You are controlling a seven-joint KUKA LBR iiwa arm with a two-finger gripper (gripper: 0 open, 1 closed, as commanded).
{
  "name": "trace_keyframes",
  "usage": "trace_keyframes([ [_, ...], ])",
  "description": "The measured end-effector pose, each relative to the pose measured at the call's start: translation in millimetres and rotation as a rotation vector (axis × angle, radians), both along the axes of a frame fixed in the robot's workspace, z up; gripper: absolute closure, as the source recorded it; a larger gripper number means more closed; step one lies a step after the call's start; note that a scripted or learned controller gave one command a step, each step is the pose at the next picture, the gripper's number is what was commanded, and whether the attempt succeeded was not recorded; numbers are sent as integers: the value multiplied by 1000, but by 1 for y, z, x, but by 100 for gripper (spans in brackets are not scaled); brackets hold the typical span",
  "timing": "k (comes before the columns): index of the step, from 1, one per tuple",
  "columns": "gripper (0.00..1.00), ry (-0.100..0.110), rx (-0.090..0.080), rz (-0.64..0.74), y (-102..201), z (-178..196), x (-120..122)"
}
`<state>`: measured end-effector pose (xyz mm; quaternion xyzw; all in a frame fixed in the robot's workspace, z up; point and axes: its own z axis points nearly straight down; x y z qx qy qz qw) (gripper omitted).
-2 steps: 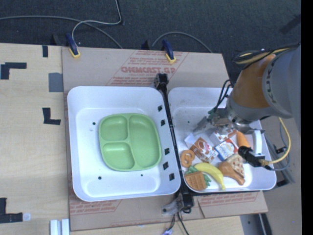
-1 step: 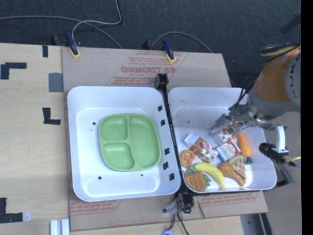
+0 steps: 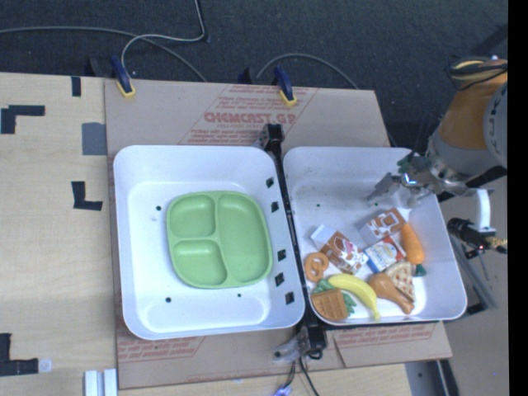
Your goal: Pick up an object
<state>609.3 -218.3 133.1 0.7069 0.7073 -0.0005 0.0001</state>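
Note:
The right bin (image 3: 330,176) holds a pile of toy food at its front right: a yellow banana (image 3: 355,289), an orange carrot (image 3: 412,242), a pretzel (image 3: 316,265), a chicken drumstick (image 3: 388,289), a pizza slice (image 3: 404,275), a waffle-like piece (image 3: 331,305) and small printed cartons (image 3: 344,252). My gripper (image 3: 389,185) hangs over the far right part of this bin, its fingers spread open and pointing left, with nothing between them. It is behind and slightly above the pile, apart from every item.
The left bin (image 3: 140,180) carries a green divided plate (image 3: 219,238). A black divider with clips (image 3: 282,221) runs between the bins. Blue and yellow clamps (image 3: 124,79) and cables lie at the bench's back edge. The arm's orange band (image 3: 476,73) is at the far right.

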Motion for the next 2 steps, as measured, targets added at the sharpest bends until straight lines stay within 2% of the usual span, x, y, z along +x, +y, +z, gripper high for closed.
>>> trace_keyframes([
  [1,0,-2,1,1,55,-47,-20],
  [2,0,-1,-1,-1,-6,29,-23],
])
